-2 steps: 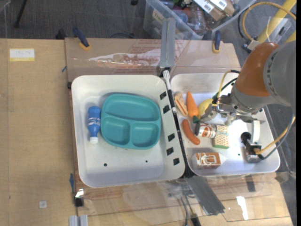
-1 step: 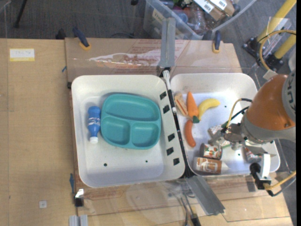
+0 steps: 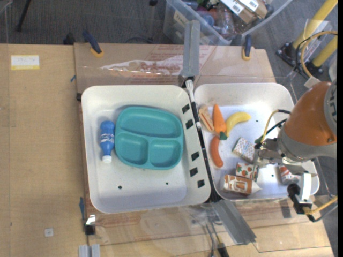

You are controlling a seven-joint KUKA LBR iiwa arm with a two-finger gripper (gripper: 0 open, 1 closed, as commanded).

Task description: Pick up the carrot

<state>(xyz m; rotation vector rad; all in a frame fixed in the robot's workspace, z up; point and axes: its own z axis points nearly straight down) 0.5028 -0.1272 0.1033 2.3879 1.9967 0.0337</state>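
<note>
Camera view: the carrot (image 3: 218,119) lies in the right bin (image 3: 268,92), near its left wall, its long axis running roughly up and down the frame, green top toward the bottom. A banana (image 3: 237,121) sits just beside it. The gripper (image 3: 270,155) hangs over the bin's lower right, so the carrot lies up and to its left. Whether the gripper is spread or closed, I cannot tell.

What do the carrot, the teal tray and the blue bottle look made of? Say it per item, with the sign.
Carrot: likely moulded plastic toy food; uniform orange, smooth, green tip.
Teal tray: probably hard plastic, satin; one even colour, rounded moulded compartments.
Blue bottle: seemingly plastic; glossy blue body, white cap.
</note>
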